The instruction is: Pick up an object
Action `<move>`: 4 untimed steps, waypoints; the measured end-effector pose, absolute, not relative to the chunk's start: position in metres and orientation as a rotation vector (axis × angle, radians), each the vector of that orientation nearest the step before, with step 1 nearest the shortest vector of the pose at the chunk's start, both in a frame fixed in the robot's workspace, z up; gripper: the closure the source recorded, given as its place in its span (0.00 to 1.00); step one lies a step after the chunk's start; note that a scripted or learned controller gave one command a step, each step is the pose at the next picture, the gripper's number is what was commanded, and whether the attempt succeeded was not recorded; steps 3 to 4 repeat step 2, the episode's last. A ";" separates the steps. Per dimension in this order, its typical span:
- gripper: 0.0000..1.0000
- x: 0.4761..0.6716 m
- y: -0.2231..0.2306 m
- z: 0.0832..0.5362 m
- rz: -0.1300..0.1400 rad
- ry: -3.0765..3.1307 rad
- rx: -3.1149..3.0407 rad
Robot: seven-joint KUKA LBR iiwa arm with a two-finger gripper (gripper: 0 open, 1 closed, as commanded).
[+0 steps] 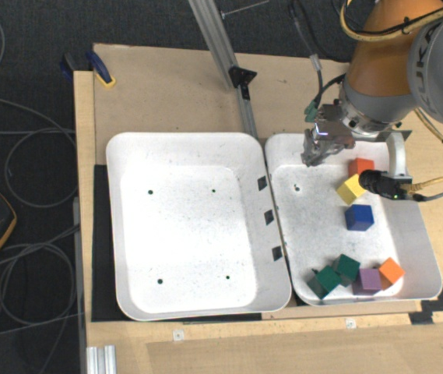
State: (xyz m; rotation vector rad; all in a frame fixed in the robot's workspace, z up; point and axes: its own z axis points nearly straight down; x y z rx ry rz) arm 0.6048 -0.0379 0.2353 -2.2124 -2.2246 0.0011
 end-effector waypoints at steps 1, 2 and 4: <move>1.00 0.583 0.010 0.226 0.001 -2.224 -2.212; 1.00 0.564 0.056 0.239 -0.002 -2.226 -2.212; 1.00 0.564 0.056 0.239 -0.002 -2.226 -2.212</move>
